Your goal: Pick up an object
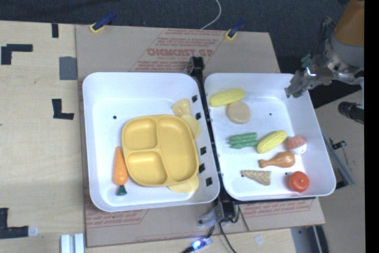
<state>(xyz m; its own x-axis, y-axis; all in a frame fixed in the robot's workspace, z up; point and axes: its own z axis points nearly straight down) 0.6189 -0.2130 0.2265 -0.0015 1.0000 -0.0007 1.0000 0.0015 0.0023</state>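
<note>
A: Hand (296, 87) at the right bin's (269, 108) far right corner, over the rim. Clenched or released? Can't tell, too small.

B: Target?

A: Nearest pick looks like the toy corn cob (272, 140), mid right bin, between green beans (243, 140) and a pink piece (295, 143).

B: Handling?

A: Likely light hollow plastic, stiff, a bit slick. Pinch across the middle.

B: Axis?

A: Long axis slants lower-left to upper-right; which end is the tip, can't say.
</note>
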